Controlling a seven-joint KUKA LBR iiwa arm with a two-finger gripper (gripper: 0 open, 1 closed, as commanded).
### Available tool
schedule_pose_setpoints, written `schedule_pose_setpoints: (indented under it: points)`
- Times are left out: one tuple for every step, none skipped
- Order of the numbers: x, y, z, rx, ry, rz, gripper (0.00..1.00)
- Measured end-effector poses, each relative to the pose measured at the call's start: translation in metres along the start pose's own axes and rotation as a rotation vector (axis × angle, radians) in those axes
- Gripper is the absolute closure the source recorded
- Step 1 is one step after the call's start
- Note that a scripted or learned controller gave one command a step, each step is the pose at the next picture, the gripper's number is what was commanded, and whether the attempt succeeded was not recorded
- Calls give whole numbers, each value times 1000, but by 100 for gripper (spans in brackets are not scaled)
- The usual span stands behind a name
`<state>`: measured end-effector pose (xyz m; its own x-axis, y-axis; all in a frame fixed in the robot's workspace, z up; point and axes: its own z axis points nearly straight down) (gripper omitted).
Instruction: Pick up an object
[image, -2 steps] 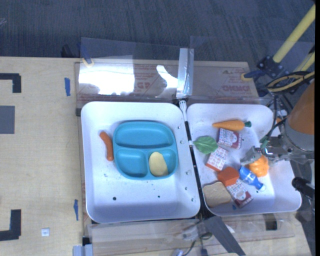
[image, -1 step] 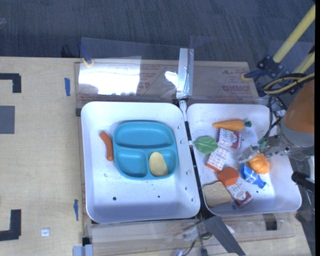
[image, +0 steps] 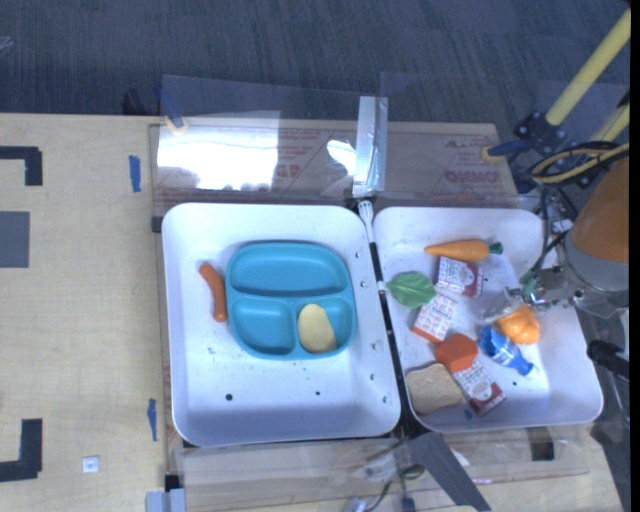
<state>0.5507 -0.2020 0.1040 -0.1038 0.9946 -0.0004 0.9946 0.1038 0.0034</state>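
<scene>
The right bin (image: 575, 385) holds a pile of toy food. A carrot (image: 458, 250) lies at the back, with a green leaf (image: 411, 289) to its left. Two small red-and-white cartons (image: 455, 275) (image: 435, 320) sit in the middle. Toward the front are a red-capped bottle (image: 468, 368) and a slice of bread (image: 432, 388). My gripper (image: 530, 292) hangs low at the bin's right side, just above a small orange fruit (image: 519, 326) and a blue packet (image: 503, 350). Nothing is visibly held.
The left bin (image: 190, 380) carries a blue divided tray (image: 285, 270) with a yellow lemon-like piece (image: 316, 328) in its front right compartment. An orange sausage (image: 214, 291) lies left of the tray. A clear panel (image: 260, 150) stands behind the bins, and cables (image: 565, 160) at the back right.
</scene>
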Motion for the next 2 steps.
schedule_pose_setpoints:
  points:
    - [35, 82, 13, -3, -2, 32, 100]
    - [121, 117, -87, -9, 1, 49, 100]
